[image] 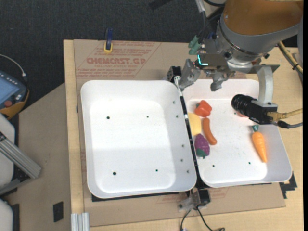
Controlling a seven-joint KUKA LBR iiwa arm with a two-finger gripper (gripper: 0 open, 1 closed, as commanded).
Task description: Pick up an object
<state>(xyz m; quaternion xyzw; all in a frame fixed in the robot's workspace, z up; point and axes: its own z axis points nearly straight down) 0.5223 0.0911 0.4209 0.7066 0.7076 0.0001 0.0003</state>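
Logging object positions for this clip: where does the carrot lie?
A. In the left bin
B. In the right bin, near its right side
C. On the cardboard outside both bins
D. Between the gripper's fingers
B: the carrot lies on the right bin floor near its right side.

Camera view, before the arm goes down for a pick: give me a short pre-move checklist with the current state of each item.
1. Objects present in the right bin: ok. Red pepper, sausage, purple grapes, yellow piece and carrot lie there.
2. Gripper free of any object: ok, nothing between its fingers.
3. Gripper over a target: not ok, it hangs at the bin's far edge, short of the pepper.
4. Isolated target available: ok, the carrot lies apart from the rest.
5. Cluster by the divider separable: cannot tell; pepper, sausage, grapes and yellow piece sit close together.
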